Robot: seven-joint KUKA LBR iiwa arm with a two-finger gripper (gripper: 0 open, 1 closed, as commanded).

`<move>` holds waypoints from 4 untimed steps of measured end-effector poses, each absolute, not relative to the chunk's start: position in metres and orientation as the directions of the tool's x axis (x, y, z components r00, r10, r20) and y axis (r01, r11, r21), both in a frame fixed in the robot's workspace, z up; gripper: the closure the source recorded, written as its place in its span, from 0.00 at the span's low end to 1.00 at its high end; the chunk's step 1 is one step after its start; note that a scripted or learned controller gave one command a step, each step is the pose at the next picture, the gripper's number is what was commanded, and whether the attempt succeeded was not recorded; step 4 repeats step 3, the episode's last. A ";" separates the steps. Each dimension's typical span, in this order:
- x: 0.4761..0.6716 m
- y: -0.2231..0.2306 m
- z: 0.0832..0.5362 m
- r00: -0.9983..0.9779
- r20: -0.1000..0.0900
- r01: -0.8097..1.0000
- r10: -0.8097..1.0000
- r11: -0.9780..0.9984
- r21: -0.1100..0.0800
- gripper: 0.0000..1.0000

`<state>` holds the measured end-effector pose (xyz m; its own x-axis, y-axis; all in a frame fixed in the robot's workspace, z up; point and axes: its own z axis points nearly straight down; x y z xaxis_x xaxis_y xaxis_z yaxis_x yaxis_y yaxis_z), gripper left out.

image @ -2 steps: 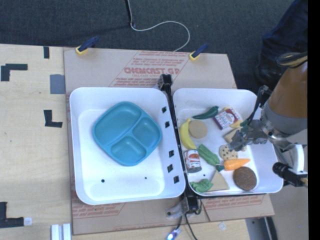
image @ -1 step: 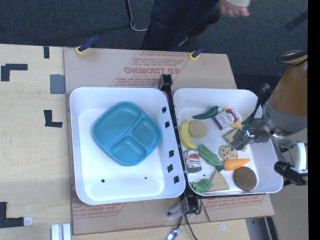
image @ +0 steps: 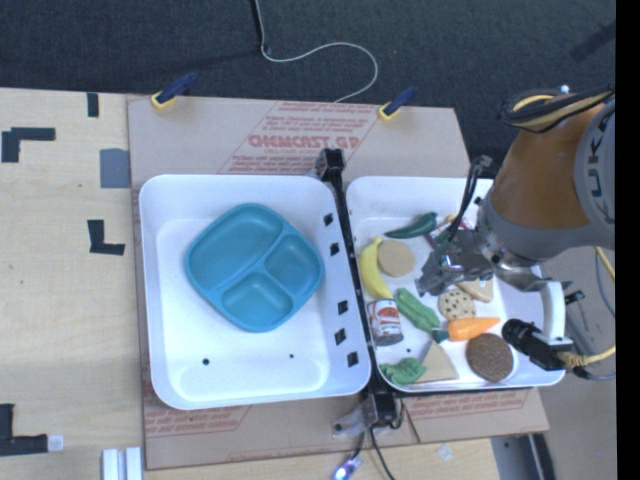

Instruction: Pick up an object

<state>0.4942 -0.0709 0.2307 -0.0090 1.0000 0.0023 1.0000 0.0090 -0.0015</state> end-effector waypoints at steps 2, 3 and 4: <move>0.483 0.050 0.282 -0.005 0.000 1.000 1.000 0.005 -0.009 1.00; 0.483 0.047 0.285 -0.002 -0.001 1.000 1.000 0.002 -0.004 0.00; 0.483 0.047 0.285 -0.002 -0.001 1.000 1.000 0.002 -0.004 0.00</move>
